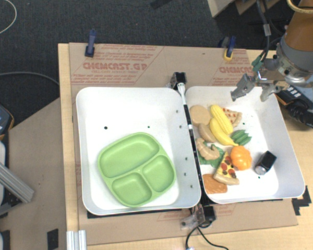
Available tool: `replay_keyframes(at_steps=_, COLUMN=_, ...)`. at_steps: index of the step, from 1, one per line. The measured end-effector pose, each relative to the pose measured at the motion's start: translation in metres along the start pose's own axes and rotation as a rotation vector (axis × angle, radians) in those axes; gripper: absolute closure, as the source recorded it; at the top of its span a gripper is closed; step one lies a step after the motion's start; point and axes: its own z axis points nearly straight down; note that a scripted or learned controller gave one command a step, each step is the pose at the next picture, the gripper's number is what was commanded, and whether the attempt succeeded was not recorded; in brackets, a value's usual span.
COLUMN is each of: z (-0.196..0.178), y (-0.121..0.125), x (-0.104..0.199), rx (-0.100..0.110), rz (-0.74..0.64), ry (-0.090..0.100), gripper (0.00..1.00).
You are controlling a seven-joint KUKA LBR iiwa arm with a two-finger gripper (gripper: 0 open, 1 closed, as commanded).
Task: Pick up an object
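From my station, the arm (302, 30) is cut off by the top and right edges. In the right bin (289, 155), the toy foods overlap: the banana (219, 125) hides part of the pizza slice (231, 115), and I cannot identify the pale pieces (207, 149) beneath. The small dark object (265, 162) is too small to name.

light: bright, even | shadows: soft | focus: slightly soft
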Motion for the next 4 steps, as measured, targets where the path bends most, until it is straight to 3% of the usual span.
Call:
replay_keyframes(at_steps=1, z=0.125, y=-0.007, x=-0.011, rx=0.012, rz=0.002, ry=0.002, gripper=0.00)
replay_keyframes(at_steps=2, z=0.181, y=0.045, x=0.004, rx=-0.008, rz=0.001, ry=-0.002, gripper=0.00)
replay_keyframes(at_steps=3, z=0.184, y=0.061, x=0.004, rx=-0.017, rz=-0.001, ry=-0.005, gripper=0.00)
replay_keyframes(at_steps=4, z=0.093, y=-0.024, x=0.066, rx=0.004, rz=-0.003, ry=0.003, gripper=0.00)
